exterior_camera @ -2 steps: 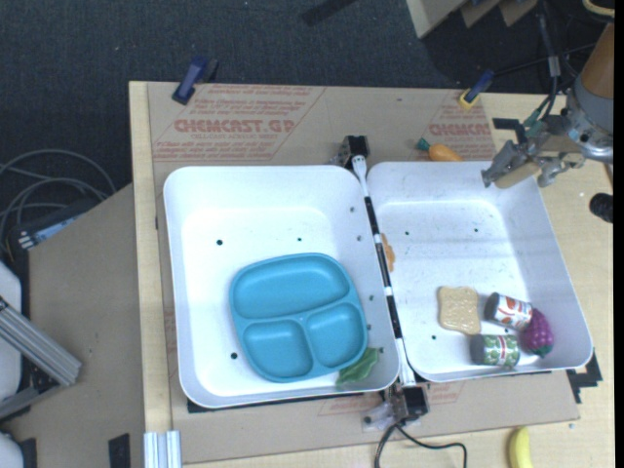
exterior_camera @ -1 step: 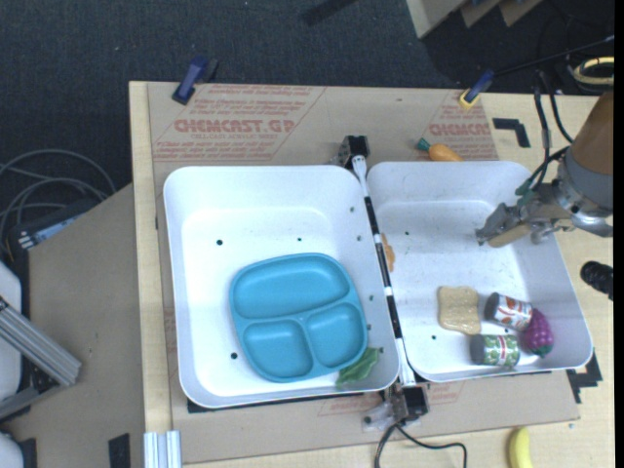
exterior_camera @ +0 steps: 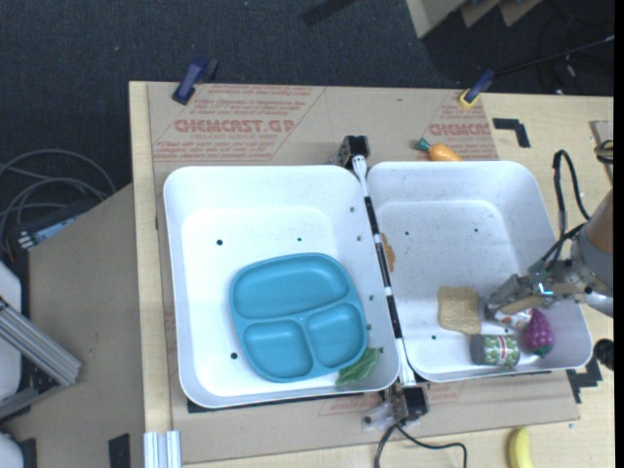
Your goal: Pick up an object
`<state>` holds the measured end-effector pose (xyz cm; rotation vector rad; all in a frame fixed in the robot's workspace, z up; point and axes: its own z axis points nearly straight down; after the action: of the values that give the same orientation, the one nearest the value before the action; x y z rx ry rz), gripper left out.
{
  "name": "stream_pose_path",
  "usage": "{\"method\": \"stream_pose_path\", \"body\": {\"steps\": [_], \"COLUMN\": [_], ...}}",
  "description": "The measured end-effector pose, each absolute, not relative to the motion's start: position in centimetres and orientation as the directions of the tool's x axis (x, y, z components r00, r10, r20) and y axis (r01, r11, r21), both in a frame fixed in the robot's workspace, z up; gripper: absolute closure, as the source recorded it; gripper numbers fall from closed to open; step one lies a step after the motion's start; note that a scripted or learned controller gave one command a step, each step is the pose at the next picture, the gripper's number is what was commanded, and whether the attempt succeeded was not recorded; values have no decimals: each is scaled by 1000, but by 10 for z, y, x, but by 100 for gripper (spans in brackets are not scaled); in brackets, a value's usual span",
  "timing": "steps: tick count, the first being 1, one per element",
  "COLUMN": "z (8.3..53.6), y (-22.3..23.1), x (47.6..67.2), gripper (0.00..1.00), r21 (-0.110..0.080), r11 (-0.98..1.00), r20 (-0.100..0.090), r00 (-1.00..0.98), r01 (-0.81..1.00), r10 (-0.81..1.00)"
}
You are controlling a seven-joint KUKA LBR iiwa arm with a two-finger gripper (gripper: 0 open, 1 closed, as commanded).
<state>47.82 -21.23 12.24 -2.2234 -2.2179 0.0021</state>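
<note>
The claw (exterior_camera: pixel 509 298) sits low in the right bin (exterior_camera: pixel 458 188), near the frame's lower right, reaching in from the right edge on the grey arm (exterior_camera: pixel 595 261). Its two fingers look spread apart, with nothing seen pinched between them; their tips lie just beside a tan slice of toast (exterior_camera: pixel 458 310), which rests flat on the bin floor to their left. Just below the claw are a small tin can (exterior_camera: pixel 499 349) lying on its side and, at its right, a purple bunch of grapes (exterior_camera: pixel 537 331), both close to the bin's lower wall; whether the claw touches the grapes cannot be told. To the left, across the black divider where the two bins meet, the left bin (exterior_camera: pixel 195 261) holds a blue three-part plate (exterior_camera: pixel 297 312) in its lower half, and a green leafy piece (exterior_camera: pixel 359 367) lies at that plate's lower right corner, against the bin's rim. Beyond the bins, on the table (exterior_camera: pixel 234 125), a small orange carrot (exterior_camera: pixel 441 151) lies just above the right bin's upper edge, and a yellow banana (exterior_camera: pixel 520 448) shows at the bottom of the frame, below the right bin.
</note>
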Motion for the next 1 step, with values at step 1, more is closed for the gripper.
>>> {"method": "stream_pose_path", "body": {"steps": [1], "z": [185], "y": [-172], "x": [539], "gripper": [0], "r21": [3], "r11": [2], "r20": [0], "r00": [-2], "r01": [1000], "r10": [1000]}}
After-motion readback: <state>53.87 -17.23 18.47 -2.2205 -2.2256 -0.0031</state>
